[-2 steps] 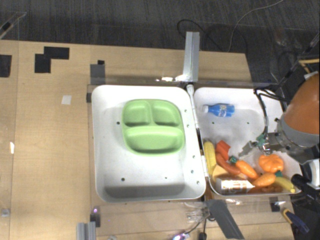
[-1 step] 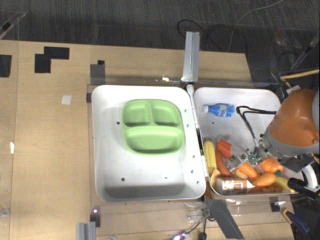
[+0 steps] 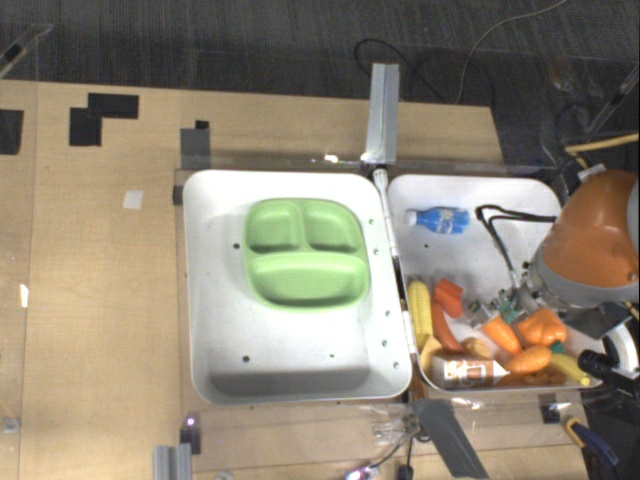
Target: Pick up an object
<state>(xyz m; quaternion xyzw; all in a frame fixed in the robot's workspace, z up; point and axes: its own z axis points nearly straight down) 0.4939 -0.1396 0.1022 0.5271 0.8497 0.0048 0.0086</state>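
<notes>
The right bin (image 3: pixel 470 193) holds a heap of toy food along its near side: a yellow corn cob (image 3: pixel 419 308), a red piece (image 3: pixel 449 295), carrots (image 3: pixel 502 336), an orange pepper (image 3: pixel 545 326) and a small labelled brown bottle (image 3: pixel 472 372). Alone at the bin's far side lies a small water bottle with a blue label (image 3: pixel 438 220). My gripper (image 3: pixel 507 306) is low over the heap, just above the carrots, under the arm's orange band (image 3: pixel 598 238). Its tip is lost among the dark parts and the food.
The left bin (image 3: pixel 215 348) carries a green divided plate (image 3: pixel 305 251). A black cable (image 3: pixel 497 230) loops across the right bin toward the wrist. A metal post (image 3: pixel 382 113) stands behind the wall between the bins.
</notes>
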